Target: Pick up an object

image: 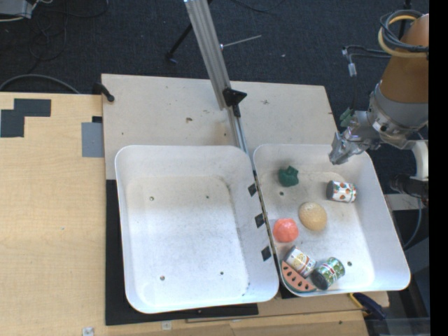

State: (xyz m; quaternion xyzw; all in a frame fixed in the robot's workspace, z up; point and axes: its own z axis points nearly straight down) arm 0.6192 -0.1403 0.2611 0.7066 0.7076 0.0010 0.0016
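Camera view, looking down at a slant. Two white bins side by side on a pale board [175, 110]. Left bin [182, 215] showing only its speckled floor. Right bin [367, 240] holding every loose object.

Near the top of the right bin, a green lump [288, 176]. To its right and a little lower, a small white carton [341, 192] lying on its side. Below and between those two, a tan potato [313, 216]. Just left of the potato and slightly lower, a red ball [285, 230], close to the bin's left wall. At the bottom corner, a cluster: a labelled can [299, 261], a green can [329, 271] lying beside it, and a melon slice [297, 283] against the rim, all close together or touching.

Arm [402, 82] reaching in from the right, orange band above grey wrist. Gripper [338, 157] hanging over the right bin's upper right corner, above the rim, well apart from the carton and the green lump. Nothing seen in its grasp; whether released or clenched, cannot tell from this angle.

Grey metal rail [210, 47] slanting from the top down to the gap between the bins.
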